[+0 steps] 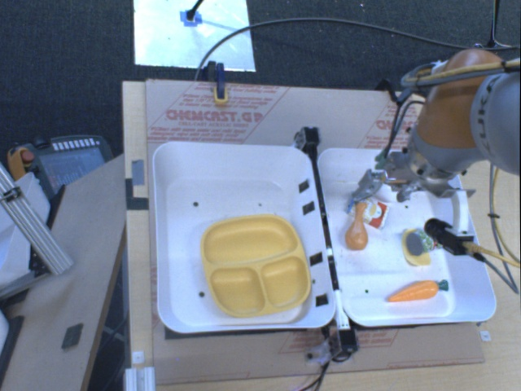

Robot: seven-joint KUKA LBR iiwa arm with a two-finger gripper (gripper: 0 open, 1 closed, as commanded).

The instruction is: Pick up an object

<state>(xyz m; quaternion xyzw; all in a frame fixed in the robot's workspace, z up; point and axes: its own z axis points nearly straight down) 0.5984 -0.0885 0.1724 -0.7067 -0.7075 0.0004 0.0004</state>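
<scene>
Several objects lie in the right bin (480, 300). A tan-orange gourd-shaped toy (356, 228) lies near its middle, with a small red-and-white packet (375, 212) touching its right side. To the right of them is a yellow-and-grey item (416, 248), and an orange carrot (416, 292) lies near the front wall. My gripper (384, 192) hangs low over the bin's rear half, just above the packet and the gourd's top end. It is open, its two grey fingers (363, 191) spread apart with nothing between them.
The left bin (175, 218) holds a yellow three-section plate (256, 263). A black divider strip (319, 218) runs between the bins. A black connector with a cable (444, 236) sticks out beside the yellow-and-grey item. The arm's orange band (452, 112) looms over the right bin's back corner.
</scene>
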